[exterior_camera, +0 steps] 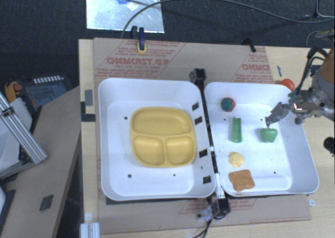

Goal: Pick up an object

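Observation:
The right bin (pixel 298 174) holds several small items. A green chunk (pixel 268 135) lies toward its right side. A green stick (pixel 236 129) lies near the middle, with a teal ball (pixel 227 104) behind it. In front are a pale yellow lump (pixel 236 159) and a brown flat piece (pixel 241 180). My gripper (pixel 274 118) reaches in from the right and hangs just above and behind the green chunk, close to its top. I see nothing held in it.
The left bin (pixel 112 127) carries a yellow three-compartment tray (pixel 159 143). A black divider (pixel 205 132) runs between the bins. An orange object (pixel 286 83) sits just outside the right bin's far rim. Cables cross the dark floor behind the bench.

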`<action>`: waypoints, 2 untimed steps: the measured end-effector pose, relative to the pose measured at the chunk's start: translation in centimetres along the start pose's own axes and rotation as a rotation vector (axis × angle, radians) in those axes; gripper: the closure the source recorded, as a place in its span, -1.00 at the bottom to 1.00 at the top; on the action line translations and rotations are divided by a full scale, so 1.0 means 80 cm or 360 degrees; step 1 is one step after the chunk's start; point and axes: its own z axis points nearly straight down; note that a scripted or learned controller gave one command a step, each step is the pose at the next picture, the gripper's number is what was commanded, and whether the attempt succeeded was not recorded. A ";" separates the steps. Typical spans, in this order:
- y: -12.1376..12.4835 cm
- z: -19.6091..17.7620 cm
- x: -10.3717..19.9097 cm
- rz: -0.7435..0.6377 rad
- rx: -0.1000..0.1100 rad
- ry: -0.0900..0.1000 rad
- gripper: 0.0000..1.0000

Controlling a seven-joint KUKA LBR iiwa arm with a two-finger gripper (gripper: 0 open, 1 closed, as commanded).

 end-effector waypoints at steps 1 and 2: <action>0.002 -0.005 0.000 -0.0003 -0.0013 -0.0003 -1.00; 0.013 0.064 0.007 -0.0002 -0.0007 -0.0001 -1.00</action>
